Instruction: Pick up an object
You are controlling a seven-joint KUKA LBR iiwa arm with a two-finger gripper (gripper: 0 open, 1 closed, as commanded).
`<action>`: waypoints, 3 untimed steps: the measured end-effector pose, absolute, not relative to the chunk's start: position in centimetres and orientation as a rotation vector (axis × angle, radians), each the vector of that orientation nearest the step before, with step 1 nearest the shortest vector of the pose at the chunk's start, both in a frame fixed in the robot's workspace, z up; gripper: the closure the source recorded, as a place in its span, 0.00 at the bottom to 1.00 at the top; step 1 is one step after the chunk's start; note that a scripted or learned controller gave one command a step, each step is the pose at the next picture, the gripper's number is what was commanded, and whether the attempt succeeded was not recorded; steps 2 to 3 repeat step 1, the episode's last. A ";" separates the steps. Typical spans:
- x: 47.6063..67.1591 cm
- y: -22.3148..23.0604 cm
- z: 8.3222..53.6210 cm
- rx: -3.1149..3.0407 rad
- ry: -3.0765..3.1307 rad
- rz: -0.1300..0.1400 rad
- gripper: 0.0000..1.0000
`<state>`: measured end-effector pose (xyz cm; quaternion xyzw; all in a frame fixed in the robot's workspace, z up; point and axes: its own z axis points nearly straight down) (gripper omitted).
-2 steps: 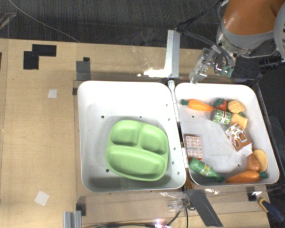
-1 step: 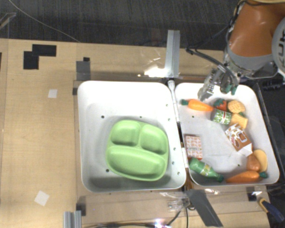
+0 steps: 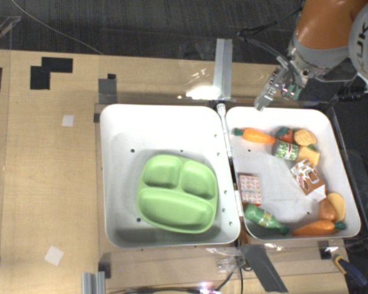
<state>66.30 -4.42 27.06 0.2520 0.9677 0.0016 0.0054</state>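
My gripper (image 3: 265,100) hangs over the far rim of the right bin (image 3: 338,141), near its back left corner, with nothing seen in it. Inside that bin lie several toy foods. An orange carrot (image 3: 257,136) is nearest the gripper, just below it. To the carrot's right are a green can (image 3: 286,151), a round biscuit (image 3: 305,138) and a yellow wedge (image 3: 310,157). A brown and white packet (image 3: 306,177) and a pink box (image 3: 249,188) lie mid-bin. A green bottle (image 3: 265,219), a second carrot (image 3: 316,228) and an orange fruit (image 3: 331,207) line the near edge.
The left bin (image 3: 119,164) holds a green divided plate (image 3: 178,193). A metal post (image 3: 223,72) stands behind the seam between the two bins, left of the gripper. Wooden bench top spreads out to the left.
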 end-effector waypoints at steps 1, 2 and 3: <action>63.4 -0.6 26.4 1.108 2.932 0.006 1.00; 63.4 -0.6 26.4 1.108 2.932 0.006 1.00; 63.4 -0.6 26.4 1.108 2.932 0.006 1.00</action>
